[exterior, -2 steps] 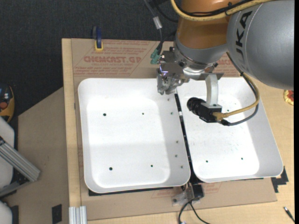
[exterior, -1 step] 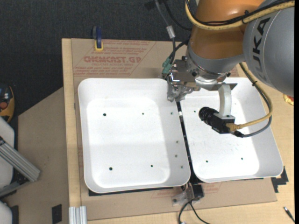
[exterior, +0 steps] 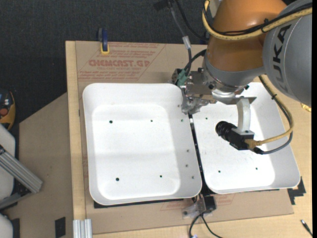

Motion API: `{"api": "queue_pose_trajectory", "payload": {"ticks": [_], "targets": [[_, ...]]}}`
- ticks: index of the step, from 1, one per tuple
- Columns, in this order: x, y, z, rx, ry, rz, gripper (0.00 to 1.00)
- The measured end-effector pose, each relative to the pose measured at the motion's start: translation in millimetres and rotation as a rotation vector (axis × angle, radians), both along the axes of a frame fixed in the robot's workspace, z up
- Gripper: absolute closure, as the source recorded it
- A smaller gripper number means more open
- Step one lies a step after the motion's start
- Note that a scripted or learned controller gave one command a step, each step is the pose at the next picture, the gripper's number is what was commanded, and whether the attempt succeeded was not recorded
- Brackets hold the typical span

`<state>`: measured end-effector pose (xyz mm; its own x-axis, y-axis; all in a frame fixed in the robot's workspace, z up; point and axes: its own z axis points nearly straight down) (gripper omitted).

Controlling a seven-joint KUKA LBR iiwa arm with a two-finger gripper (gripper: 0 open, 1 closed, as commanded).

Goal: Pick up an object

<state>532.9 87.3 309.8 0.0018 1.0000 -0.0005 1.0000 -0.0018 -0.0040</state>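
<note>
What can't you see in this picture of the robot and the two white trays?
- The end effector in the camera view: the arm's wrist hangs over it, so its fingers are hidden.
- The top part of the right bin: the big arm covers it, so anything lying there is hidden.
- The small green part by the wrist: too small and blurry to name.

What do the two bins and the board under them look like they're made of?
Bins: probably thin moulded plastic, smooth white with a slight sheen; rounded corners and soft highlights suggest it. Board: looks like a sheet in brown paper masking, matte, with red printed lettering; what's underneath can't be told.
</note>
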Motion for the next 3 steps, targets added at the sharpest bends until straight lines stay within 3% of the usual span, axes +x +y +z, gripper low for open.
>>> {"api": "queue_pose_trajectory", "payload": {"ticks": [1, 2, 3], "targets": [[-9, 39, 152, 0.006, -0.023, 0.006, 1.00], [35, 76, 31, -0.002, 0.009, 0.005, 1.00], [60, 111, -31, -0.001, 0.005, 0.005, 1.00]]}}
